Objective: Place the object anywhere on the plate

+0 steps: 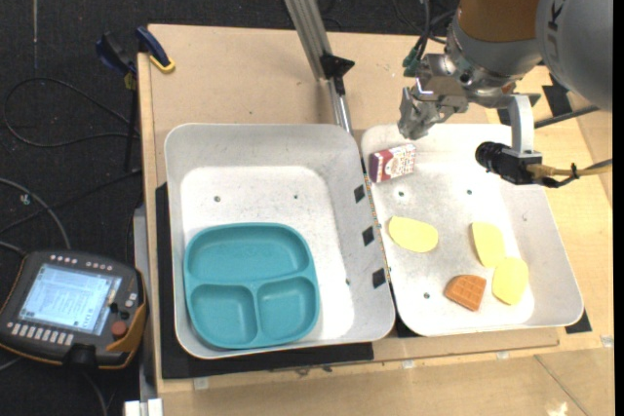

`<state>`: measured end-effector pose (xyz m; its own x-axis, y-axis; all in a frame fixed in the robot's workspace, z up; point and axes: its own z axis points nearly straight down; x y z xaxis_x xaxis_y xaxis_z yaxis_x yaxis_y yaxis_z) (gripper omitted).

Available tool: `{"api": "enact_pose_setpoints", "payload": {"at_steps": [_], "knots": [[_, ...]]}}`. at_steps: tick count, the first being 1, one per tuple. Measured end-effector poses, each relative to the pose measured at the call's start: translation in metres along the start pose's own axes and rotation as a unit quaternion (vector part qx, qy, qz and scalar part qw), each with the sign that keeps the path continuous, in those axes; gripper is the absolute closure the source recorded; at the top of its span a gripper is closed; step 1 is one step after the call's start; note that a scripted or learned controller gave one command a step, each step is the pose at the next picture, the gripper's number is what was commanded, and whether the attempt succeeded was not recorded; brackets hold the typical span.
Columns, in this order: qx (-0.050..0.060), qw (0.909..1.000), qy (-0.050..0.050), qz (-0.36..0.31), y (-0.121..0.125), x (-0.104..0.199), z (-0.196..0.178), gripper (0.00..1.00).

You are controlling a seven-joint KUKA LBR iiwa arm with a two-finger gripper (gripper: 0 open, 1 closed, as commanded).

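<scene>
Blue plate (252,284) sat by the near edge of the left bin (195,151). Toy foods lay in the right bin (546,209). One small carton (393,163) stood in its far left corner. Right above it hung the gripper (415,120); I could not tell its grip. Going down crooked, it might knock the carton over.

The grey arm reaches in from the right, its hand (417,117) pointing downward.
</scene>
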<state>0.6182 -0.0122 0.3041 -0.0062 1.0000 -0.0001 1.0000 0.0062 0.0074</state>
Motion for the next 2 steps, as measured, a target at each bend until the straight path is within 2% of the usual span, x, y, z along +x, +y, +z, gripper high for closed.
{"api": "enact_pose_setpoints", "payload": {"at_steps": [1, 2], "knots": [[-0.002, 1.0, 0.0, 0.0, 0.0586, 0.0391, -0.2071, 1.0], [0.003, 1.0, -0.001, 0.0, 0.0583, 0.0389, -0.2121, 1.0]]}}
